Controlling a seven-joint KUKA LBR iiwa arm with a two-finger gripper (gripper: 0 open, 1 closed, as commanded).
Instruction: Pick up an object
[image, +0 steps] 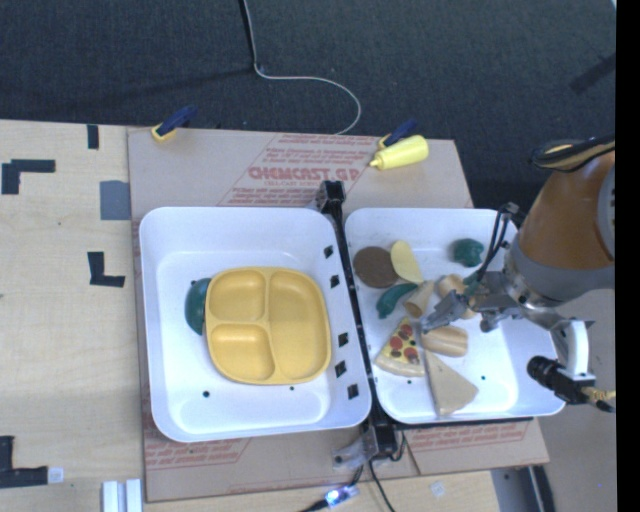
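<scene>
Camera view puts your end effector (447, 312) low in the right bin (500, 395) among toy foods, beside the bun (446, 342) and pizza slice (401, 350); grip state unreadable, nothing visibly lifted, so the pick remains.

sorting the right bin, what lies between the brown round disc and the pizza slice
In the camera view, a dark green curved piece lies between the flat brown round disc and the toy pizza slice.

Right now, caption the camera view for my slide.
Gripper low over toy food in right bin; yellow plate in left bin.
</scene>
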